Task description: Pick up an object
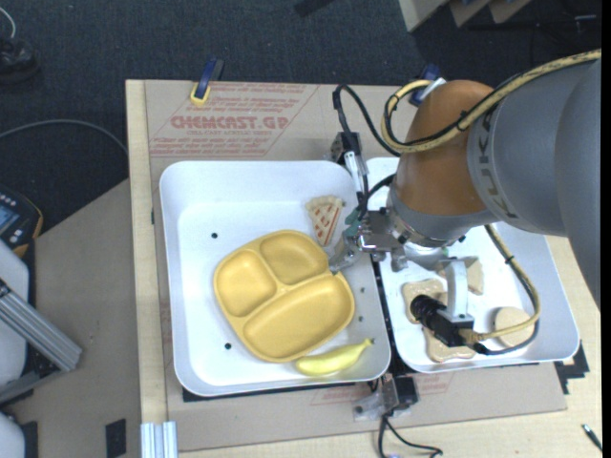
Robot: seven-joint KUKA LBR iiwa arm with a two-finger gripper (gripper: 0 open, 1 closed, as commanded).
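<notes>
Overhead, brown board [239,122] bears white bins [181,256]; dark carpet [115,27] around.

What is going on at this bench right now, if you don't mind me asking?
The grey arm is reaching in from the right, its tool low over the left bin at the edge of the yellow divided plate. A sandwich wedge and a banana lie close by. Nothing looks lifted yet; the grip itself is hard to make out.

Yellow divided tray [284,294] in left bin [181,256], banana [332,359] beside it, arm [458,170] above
</notes>
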